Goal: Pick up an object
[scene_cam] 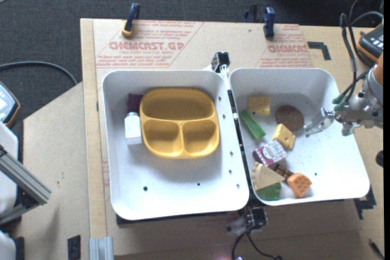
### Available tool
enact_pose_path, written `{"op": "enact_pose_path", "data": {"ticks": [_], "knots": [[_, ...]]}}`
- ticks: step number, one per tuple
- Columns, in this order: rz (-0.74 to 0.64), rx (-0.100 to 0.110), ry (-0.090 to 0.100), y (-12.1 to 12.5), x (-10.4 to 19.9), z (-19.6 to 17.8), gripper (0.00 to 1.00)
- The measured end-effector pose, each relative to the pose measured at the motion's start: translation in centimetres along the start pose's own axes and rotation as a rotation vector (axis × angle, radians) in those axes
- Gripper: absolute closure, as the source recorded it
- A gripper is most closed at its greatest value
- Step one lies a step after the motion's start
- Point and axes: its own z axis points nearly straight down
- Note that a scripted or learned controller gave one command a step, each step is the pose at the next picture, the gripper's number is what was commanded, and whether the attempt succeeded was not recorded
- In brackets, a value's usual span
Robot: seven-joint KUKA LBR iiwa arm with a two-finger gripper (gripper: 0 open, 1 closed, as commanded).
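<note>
white right bin (341,173): gripper (317,125) at frame right, fingers apart, holding nothing.
toys bunch mid-bin, w/ yellow block (284,136) nearest; risk: jaws snag brown disc (289,117) or close on air.

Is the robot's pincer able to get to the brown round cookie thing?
Probably yes. The pincer hangs in the right bin, just right of the brown disc, with bare white floor between them and nothing lying on top of the disc.
</note>
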Motion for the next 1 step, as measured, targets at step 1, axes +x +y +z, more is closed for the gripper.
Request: {"op": "enact_pose_path", "data": {"ticks": [1], "knots": [[-0.003,-0.012,-0.003,0.23,0.01,-0.57,0.0]]}}
